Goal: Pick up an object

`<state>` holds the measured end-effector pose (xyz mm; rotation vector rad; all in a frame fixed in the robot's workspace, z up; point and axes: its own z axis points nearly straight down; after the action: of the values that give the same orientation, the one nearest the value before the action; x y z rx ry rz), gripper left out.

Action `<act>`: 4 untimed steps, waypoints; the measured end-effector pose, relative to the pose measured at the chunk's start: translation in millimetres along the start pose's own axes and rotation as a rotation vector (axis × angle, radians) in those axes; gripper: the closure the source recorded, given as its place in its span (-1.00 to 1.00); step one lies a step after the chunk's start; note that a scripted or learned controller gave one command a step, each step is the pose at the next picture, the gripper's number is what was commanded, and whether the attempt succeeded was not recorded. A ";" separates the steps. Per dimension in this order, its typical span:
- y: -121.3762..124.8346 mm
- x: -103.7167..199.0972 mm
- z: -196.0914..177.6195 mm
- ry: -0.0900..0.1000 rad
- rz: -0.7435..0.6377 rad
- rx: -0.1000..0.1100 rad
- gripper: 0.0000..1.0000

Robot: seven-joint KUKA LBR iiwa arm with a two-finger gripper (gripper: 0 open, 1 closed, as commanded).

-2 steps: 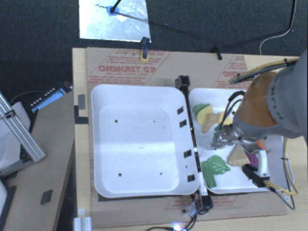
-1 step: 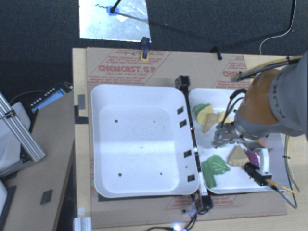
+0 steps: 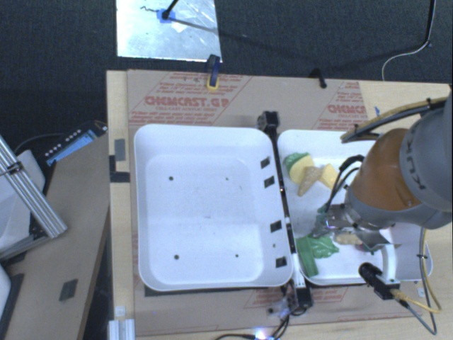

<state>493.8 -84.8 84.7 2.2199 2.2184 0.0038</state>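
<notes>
green object, soft-looking and crumpled, lies in the right bin at its lower left corner, close against the divider between the two bins. a second cluster sits higher in the same bin: a pale yellow piece with a small green bit at its upper left, and a brighter yellow block touching its right side. the two clusters are well apart, with bare white floor between them.

end effector is low over the right bin, just above and to the right of the green object, near it. cannot tell whether it is apart or together: the metal parts there are small and partly hidden under the wrist. nothing visible between them.

arm enters from the right, grey body with the orange band covering much of the right half of the bin. black cables loop off the wrist.

left bin shows its white floor with a few small dark dots.

both bins rest on a cardboard sheet printed in red lettering, on the surface.
</notes>
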 end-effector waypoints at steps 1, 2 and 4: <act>57.8 2.6 -16.3 0.000 -0.007 -0.004 1.00; 12.1 -12.2 1.4 0.001 0.001 0.007 1.00; 13.4 42.2 -384.1 0.001 -0.011 -0.018 1.00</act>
<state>505.8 -42.4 468.8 2.1987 2.2217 0.0248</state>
